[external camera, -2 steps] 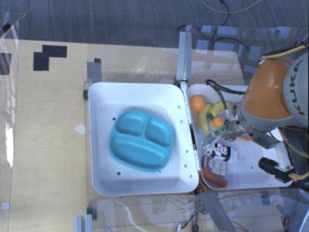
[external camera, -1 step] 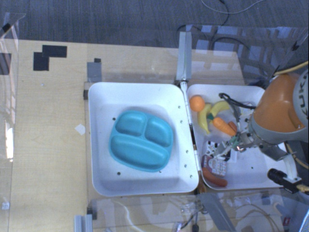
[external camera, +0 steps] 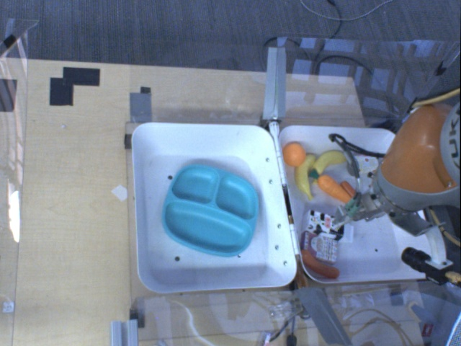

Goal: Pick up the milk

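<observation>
Light: bright and even over my bench [external camera: 72, 193].
Glare: white bins [external camera: 209, 139] near my fingers wash out (little surface detail).
Shadows: soft, faint.
Focus: slightly soft everywhere, my arm [external camera: 425, 153] included.

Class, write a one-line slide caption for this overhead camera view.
Gripper hovers beside the milk carton in the right bin; blue tray in the left.

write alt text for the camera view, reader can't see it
The gripper hovers over the right bin, just beside the milk, with an orange, banana, carrot and sausage around. The left bin holds a blue tray.
</observation>
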`<state>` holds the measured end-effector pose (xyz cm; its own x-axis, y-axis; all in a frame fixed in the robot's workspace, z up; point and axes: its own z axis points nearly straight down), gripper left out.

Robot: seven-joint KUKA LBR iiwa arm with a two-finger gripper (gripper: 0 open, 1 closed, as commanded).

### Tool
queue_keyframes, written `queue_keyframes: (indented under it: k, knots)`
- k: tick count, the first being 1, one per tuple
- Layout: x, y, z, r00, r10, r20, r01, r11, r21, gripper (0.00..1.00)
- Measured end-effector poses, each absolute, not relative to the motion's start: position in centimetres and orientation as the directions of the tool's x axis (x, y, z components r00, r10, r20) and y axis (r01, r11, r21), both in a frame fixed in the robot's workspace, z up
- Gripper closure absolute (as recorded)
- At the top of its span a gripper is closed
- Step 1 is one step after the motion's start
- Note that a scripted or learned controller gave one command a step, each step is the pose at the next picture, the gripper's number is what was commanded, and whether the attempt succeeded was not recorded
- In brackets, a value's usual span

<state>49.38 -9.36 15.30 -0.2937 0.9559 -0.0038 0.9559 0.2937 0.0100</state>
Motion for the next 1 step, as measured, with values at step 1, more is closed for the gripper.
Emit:
queue_keyframes:
  k: [1]
  knots:
    - [49.38,-9.36,15.30,-0.294,0.956,-0.004,0.956,0.294,0.010,0.00]
